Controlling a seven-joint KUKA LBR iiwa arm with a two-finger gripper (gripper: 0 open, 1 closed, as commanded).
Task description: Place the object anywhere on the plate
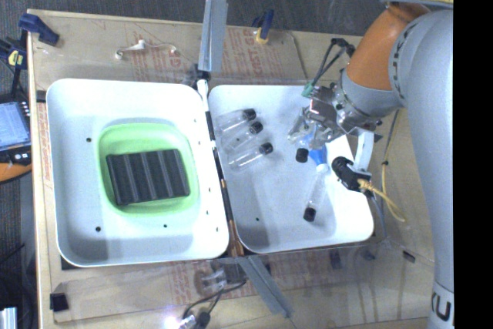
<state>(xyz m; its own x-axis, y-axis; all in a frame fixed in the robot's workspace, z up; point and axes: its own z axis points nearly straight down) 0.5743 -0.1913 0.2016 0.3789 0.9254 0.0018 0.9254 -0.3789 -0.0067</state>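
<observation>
I see two white bins (69, 166) on a tan bench (115, 35). The left bin holds a light green plate (115, 146) bearing a black ribbed insert (146, 175). The clear vials (239, 123) have black caps, and blue clamps (264, 21) grip the bench edge.

Bright, even light; slight blur.

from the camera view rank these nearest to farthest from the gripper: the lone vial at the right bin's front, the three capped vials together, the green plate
The gripper hangs over the right bin's far right part.
1. The three capped vials, left of it in the same bin.
2. The lone vial, toward the front; close to the first, a narrow call.
3. The green plate, in the left bin.
</observation>
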